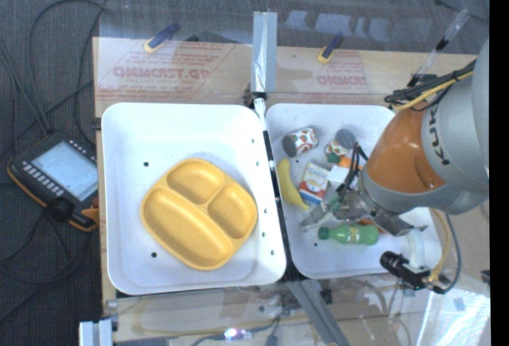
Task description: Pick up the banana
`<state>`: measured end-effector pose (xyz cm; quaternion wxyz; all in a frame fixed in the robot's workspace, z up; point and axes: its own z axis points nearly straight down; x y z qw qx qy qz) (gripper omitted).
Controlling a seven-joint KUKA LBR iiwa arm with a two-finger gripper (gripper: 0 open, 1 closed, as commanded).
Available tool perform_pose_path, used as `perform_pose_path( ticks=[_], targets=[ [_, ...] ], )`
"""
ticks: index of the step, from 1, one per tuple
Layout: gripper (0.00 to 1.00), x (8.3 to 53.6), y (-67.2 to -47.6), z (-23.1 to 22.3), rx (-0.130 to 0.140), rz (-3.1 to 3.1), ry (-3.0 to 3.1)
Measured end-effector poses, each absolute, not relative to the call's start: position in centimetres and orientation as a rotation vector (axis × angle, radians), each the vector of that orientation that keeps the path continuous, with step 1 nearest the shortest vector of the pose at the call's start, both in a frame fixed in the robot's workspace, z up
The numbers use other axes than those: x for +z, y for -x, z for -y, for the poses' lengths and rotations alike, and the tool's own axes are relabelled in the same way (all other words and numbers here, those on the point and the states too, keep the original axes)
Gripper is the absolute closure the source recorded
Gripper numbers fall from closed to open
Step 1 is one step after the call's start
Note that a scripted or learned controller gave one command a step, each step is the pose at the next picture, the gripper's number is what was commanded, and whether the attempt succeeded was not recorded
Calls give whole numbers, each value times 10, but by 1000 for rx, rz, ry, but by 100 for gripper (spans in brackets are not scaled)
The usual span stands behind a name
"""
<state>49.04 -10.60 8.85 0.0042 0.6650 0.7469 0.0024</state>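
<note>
Dark carpet with trailing cables beneath wooden bench (159, 74). Gripper (322, 213) low over right white bin (318, 261), grip state impossible to tell. Just left: curved yellow banana (288, 185). Farther left: yellow compartmented plastic tray (199, 213).

Two white bins (119, 177) of smooth, slightly glossy plastic sit on a bench of pale, matt wood-like board (159, 74). In the left bin lies a yellow divided tray (199, 213) of smooth moulded plastic with a soft sheen. Right of the tray, the banana (288, 184) has a smooth, dull yellow skin. Beyond it lies a green bottle (350, 235) of shiny plastic, beside a printed paper-like carton (315, 181). Above them, the arm's orange band (402, 157) looks glossy, its grey shell (469, 138) satin-smooth. The floor (48, 34) is rough dark carpet.
</note>
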Motion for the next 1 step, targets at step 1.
perform_pose_path(
  ticks=[1],
  targets=[
    [0, 88, -543, 100, 4, -2061, -2365]
  ],
)
